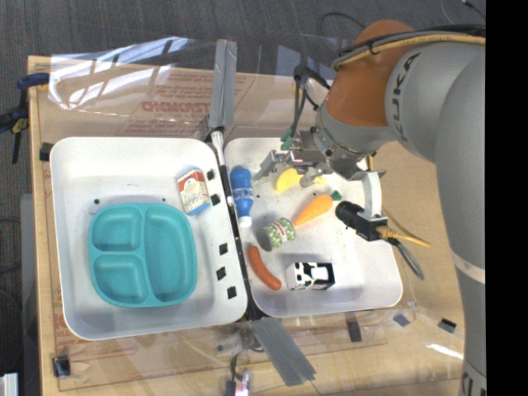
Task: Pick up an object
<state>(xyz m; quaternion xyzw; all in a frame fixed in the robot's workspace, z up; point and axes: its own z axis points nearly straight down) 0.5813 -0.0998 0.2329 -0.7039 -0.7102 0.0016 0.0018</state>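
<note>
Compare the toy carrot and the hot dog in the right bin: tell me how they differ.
The carrot is orange and tapers to a point; the hot dog is red-brown with rounded ends. The carrot lies just below the gripper; the hot dog lies by the bin's left wall, nearer the front. Both lie flat, slanted, in the right bin.
</note>
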